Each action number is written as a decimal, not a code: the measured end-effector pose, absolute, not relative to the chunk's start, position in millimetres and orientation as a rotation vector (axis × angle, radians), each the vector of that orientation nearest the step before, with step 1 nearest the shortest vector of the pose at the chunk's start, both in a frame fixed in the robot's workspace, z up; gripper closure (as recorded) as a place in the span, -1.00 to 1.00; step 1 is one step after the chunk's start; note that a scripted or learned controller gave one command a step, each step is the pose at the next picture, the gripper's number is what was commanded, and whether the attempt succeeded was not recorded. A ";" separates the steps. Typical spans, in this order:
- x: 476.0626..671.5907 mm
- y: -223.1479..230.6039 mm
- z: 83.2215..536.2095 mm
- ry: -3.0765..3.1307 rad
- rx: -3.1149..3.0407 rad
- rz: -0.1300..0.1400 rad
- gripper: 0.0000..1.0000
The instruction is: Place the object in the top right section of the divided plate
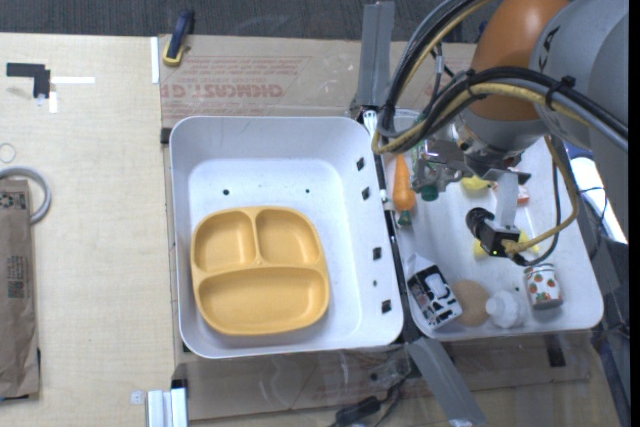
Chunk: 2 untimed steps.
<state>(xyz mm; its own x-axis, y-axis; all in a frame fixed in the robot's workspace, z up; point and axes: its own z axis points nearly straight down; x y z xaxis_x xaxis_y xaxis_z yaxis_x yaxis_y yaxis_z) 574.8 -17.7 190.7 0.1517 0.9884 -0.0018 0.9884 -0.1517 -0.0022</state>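
1. Far left of the bench: a brown paper bag (15, 300) lies flat at the edge. A small yellow-handled tool (178, 38) rests further back, on the cardboard sheet (240, 80) under the bins.

2. Left bin (260, 160): the yellow divided plate (260, 270) sits on the floor of this bin, toward its near left corner. Two small sections face the far side and one large section faces the near side. The top right section (289, 237) shows bare yellow surface.

3. Right bin (447, 247): all loose items lie here, well apart from the plate.
   - An orange carrot-shaped item (402, 185) lies along the left wall.
   - A black-and-white card (432, 296) leans at the near left corner.
   - A tan round item (467, 297), a clear plastic piece (504, 309) and a small patterned can (542, 287) form a row along the near side (the can stands upright).

4. Arm (560, 35): it reaches in from the right and hangs over the far half of the right bin. The gripper (452, 173) points down, just beside the carrot-shaped item. Cables and the wrist cover it, so I cannot tell whether it is released, clenched or grasping anything.
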 end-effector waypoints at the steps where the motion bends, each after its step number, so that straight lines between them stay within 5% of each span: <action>1: 543.9 60.1 190.3 -1.941 -2.470 0.006 1.00; 2: 496.7 118.8 119.5 -1.586 -2.711 0.010 1.00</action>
<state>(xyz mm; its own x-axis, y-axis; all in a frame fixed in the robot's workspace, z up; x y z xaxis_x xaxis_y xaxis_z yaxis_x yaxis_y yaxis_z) 496.7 118.8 119.5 0.4900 0.8717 -0.0051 0.8717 -0.4900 -0.0042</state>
